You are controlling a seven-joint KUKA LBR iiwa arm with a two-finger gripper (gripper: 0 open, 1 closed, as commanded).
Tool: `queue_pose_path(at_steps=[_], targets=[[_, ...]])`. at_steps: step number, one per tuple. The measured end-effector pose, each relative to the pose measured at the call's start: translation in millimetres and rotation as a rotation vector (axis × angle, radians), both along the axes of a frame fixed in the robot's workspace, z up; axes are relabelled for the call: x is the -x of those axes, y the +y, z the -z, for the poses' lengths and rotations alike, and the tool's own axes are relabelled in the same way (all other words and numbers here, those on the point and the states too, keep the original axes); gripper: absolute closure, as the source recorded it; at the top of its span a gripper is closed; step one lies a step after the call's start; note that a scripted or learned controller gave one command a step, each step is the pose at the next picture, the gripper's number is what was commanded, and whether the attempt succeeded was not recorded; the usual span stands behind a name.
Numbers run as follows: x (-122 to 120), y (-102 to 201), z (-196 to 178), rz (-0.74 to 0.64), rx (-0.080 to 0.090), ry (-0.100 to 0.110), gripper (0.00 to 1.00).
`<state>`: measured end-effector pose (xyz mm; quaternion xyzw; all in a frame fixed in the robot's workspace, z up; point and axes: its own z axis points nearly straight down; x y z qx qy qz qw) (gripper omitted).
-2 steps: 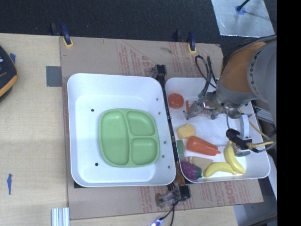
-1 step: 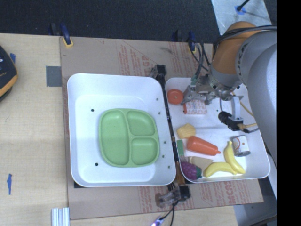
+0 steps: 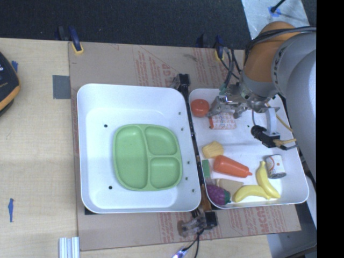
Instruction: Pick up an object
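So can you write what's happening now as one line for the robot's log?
gripper over red-and-white packet | right bin | carrot, banana untouched | green plate in left bin

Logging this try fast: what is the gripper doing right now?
Gripper: down in the right bin, over a small white-and-red packet; open or closed cannot be told.

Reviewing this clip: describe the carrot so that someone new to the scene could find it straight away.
Look in the right-hand white bin, the one crowded with toy food, beside the bin holding the green divided plate. Near its middle lies the carrot, just below a small yellow block and left of the banana. It is the only long, tapered orange piece there.
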<state>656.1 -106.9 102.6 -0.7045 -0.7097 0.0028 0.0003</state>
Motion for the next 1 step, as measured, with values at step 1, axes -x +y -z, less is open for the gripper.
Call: queue_pose_path(at_steps=[1], targets=[[124.2,59.7,-89.5,0.002,-0.003,-0.001,1.0]])
